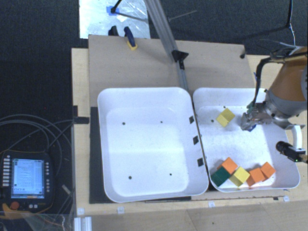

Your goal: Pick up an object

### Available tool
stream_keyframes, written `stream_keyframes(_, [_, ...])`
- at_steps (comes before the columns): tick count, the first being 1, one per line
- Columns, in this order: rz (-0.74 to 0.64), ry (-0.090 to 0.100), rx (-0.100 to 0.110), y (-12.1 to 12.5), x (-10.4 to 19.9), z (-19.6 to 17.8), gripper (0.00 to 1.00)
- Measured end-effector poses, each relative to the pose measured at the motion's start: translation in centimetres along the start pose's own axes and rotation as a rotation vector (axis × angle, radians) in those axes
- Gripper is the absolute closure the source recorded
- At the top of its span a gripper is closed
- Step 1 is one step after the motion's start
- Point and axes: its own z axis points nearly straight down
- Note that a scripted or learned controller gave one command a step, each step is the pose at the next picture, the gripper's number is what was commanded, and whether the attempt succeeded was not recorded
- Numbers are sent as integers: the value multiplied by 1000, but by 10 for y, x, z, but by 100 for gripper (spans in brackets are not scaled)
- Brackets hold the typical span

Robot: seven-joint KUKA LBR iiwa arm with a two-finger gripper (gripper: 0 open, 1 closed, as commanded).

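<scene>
**Hand low in right bin, beside lone yellow block**

Blocks lie in the right bin (208, 96), the one nearer the surface's right edge. A yellow block (225, 117) sits alone in the bin's far half, tilted on the white floor. Five more crowd the bin's near edge: an orange block (229, 165), a green block (220, 177), a second yellow block (239, 176), and two further orange blocks (257, 175) (267, 169) toward the near right corner. These five touch or nearly touch one another.

The arm (290, 83) reaches in over the surface's right edge, its orange band above the wrist. The hand (250, 123) hangs low in the right bin, just beside the lone yellow block and on its right, apart from it. Whether the hand is apart or together cannot be told; nothing shows between its tips.

The left bin (109, 105) lies alongside, toward the surface's left edge. A pendant (28, 179) with a lit screen rests off the surface's near left corner.
</scene>
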Motion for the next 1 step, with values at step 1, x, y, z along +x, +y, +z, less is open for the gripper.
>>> stream_keyframes(1, [0,-1,-4,-1,1,-64,100])
